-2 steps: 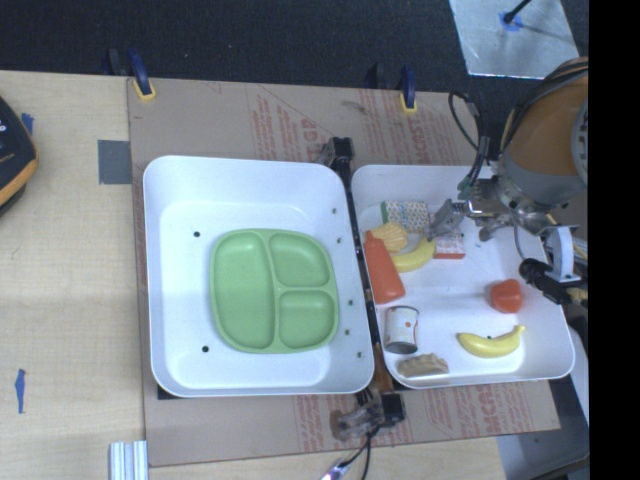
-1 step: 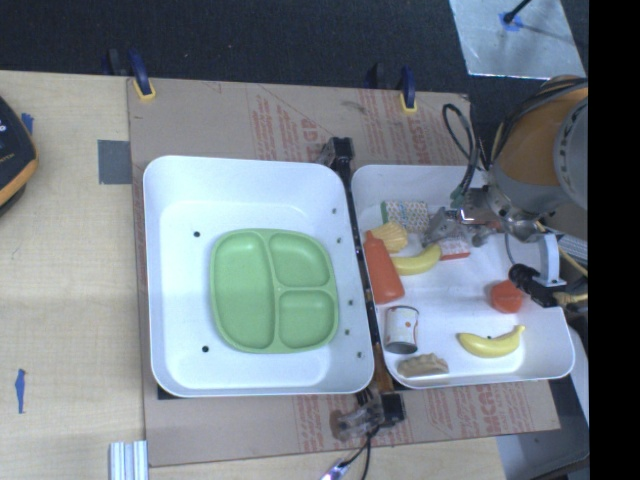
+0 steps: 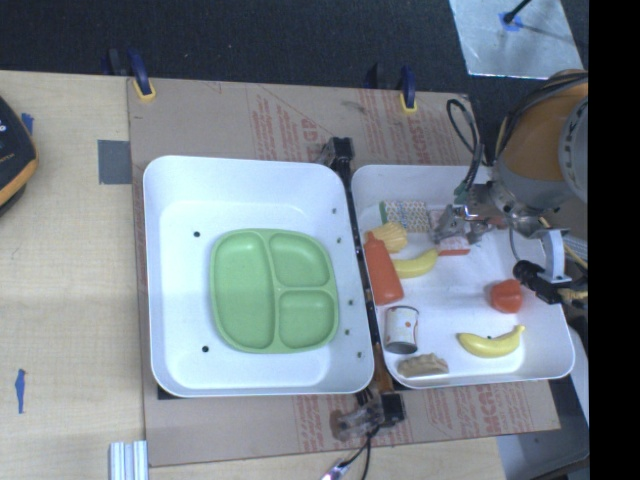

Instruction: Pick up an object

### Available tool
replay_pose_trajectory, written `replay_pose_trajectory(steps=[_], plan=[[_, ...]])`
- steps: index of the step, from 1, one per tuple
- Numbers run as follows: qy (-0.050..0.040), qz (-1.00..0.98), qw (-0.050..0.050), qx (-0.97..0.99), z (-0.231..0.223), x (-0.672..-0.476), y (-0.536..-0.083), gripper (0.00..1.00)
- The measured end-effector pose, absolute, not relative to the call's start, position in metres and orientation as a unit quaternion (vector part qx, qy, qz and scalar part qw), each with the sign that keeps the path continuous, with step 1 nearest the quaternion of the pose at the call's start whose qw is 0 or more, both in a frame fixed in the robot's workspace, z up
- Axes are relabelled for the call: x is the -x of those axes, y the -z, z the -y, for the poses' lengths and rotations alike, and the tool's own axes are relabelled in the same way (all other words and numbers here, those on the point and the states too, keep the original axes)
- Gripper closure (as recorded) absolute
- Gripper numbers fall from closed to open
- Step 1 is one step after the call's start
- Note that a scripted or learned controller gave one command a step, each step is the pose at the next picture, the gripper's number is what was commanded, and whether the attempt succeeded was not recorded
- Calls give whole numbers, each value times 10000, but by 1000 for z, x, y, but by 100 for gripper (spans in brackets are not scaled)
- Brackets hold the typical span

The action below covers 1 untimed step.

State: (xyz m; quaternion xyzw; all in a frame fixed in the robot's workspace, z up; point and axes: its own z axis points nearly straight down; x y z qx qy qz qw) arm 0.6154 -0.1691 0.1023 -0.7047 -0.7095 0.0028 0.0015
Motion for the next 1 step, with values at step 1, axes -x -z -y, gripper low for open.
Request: replay_pose_trajectory(steps=[1], plan=[[-18, 7092, 13, 7050, 140, -623, -92, 100]])
